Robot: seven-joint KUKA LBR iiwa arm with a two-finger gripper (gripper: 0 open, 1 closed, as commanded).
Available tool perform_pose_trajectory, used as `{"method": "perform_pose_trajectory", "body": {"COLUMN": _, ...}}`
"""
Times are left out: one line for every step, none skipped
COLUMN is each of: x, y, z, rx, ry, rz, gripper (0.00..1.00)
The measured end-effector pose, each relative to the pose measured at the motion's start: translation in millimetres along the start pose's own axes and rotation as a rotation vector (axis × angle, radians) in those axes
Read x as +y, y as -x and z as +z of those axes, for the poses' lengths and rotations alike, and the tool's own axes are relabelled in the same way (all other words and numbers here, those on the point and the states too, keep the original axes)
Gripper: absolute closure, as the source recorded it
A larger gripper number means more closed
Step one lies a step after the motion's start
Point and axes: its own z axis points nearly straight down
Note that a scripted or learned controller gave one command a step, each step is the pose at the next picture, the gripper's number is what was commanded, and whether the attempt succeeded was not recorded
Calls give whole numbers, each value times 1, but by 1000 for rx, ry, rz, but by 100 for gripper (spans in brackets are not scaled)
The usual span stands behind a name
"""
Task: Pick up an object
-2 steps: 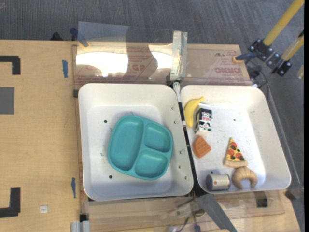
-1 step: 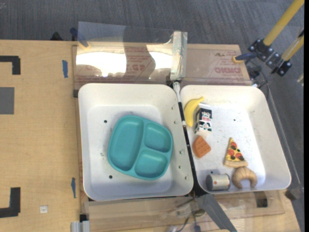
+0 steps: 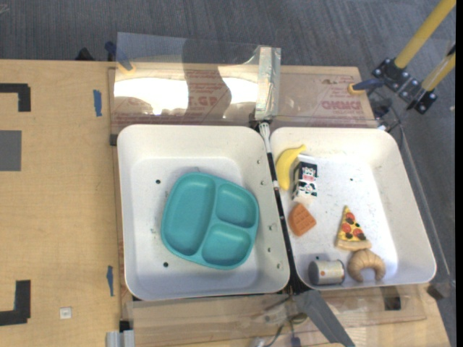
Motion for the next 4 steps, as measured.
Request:
{"method": "perform_pose_trajectory", "body": {"x": -33, "y": -14, "z": -10, "rx": 3, "ry": -6, "rz": 559, "gripper": 100}}
{"method": "perform_pose_trajectory", "body": {"x": -76, "y": -42, "z": 43, "rx": 4, "ry": -8, "rz": 662, "gripper": 100}}
{"method": "perform_pose_trajectory", "body": {"x": -74, "y": -65, "z": 181, "rx": 7, "ry": -11, "rz": 446, "gripper": 100}}
{"method": "perform_pose_trajectory", "body": {"x": -80, "y": -45, "z": 136, "rx": 0, "ry": 0, "rz": 24, "gripper": 100}}
